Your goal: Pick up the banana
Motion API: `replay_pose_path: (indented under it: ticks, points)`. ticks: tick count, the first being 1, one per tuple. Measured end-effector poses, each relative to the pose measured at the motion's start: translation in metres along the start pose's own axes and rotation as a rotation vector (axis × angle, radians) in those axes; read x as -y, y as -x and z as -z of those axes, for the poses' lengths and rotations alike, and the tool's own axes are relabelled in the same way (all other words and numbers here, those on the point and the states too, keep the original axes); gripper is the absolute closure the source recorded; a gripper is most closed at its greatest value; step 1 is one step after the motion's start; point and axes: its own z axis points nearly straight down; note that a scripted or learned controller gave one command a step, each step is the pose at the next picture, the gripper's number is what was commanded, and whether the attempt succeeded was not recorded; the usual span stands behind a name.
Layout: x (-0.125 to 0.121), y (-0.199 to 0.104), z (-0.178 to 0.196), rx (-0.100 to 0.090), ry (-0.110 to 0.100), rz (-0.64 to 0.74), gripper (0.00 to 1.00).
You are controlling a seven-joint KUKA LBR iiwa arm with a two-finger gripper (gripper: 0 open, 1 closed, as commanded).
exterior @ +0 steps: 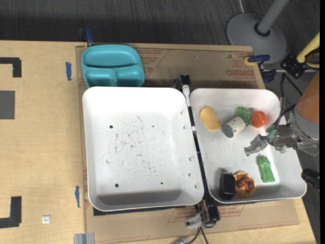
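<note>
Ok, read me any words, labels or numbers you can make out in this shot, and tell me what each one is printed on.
Red print on the cardboard sheet behind the right bin: upside down and too blurred to read.
Red print along the cardboard behind the left bin: too small to read.
No readable text on the teal tray or the items in the right bin.

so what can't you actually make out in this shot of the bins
- Gripper, camera view: small and blurred above the right bin; open or shut cannot be told.
- Arm: cut off by the right edge of the view.
- Banana: the yellow item may be it, but it is too small to be sure.
- Black object: partly covers the yellow-red item; neither is identifiable.
</note>
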Motion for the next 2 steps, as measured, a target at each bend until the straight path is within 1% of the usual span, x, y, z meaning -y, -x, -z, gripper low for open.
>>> replay_pose_path:
  ticks: [1,2]
  points:
    - [0.003,-0.046,-0.116,-0.001,0.0,0.205,0.0]
    - [0.002,-0.046,-0.106,-0.002,0.003,0.204,1.0]
